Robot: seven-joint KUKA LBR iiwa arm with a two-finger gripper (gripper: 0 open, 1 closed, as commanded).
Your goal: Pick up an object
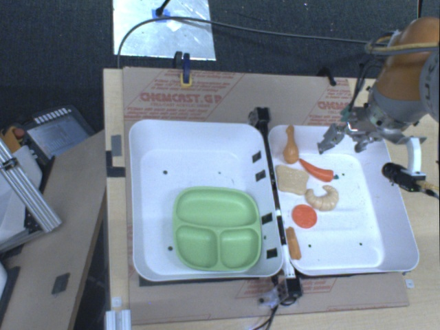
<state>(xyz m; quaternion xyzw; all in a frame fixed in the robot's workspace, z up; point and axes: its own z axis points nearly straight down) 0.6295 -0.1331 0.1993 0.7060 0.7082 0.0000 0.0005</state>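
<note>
The right bin (392, 218) holds several toy foods. A tan drumstick (291, 145) lies at its far left, with a red chili pepper (317, 169) just right of it. Nearer the front lie a beige slice (291, 179), a pale curled shrimp (323, 198), a red round slice (304, 216) and a small orange stick (293, 243) by the left wall. My gripper (346, 141) hangs over the bin's far part, up and to the right of the chili pepper. It is open, with nothing between its fingers.
The left bin (148, 184) holds a green divided plate (217, 227) near its front. A black divider strip (267, 177) runs between the bins. A yellow clamp (185, 74) stands on the cardboard behind them. Grey equipment (55, 133) sits at the far left.
</note>
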